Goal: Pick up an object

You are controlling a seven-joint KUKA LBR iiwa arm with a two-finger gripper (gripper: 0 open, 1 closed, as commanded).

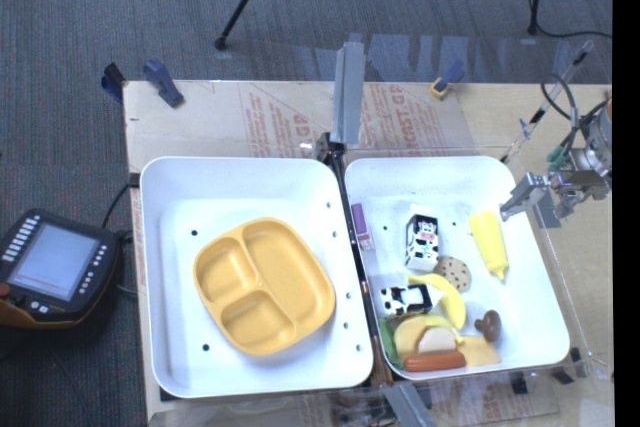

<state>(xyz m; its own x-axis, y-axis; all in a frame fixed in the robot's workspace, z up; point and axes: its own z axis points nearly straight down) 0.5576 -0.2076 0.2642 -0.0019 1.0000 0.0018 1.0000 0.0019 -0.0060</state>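
The gripper (528,197) hangs at the right bin's (400,173) upper right rim, holding nothing. The toys, such as the yellow bottle (489,242), lie untouched in the frame's lower right, so the whole pick remains.

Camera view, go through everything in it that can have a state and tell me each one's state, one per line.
Gripper: above the right bin's right rim, holding nothing visible.
Yellow divided plate: flat in the left bin, compartments bare.
Yellow bottle: lying on its side in the right bin.
Banana: lying among the toy food.
Hot dog: lying at the near rim.
Cookie: lying flat.
Handheld screen: lit.
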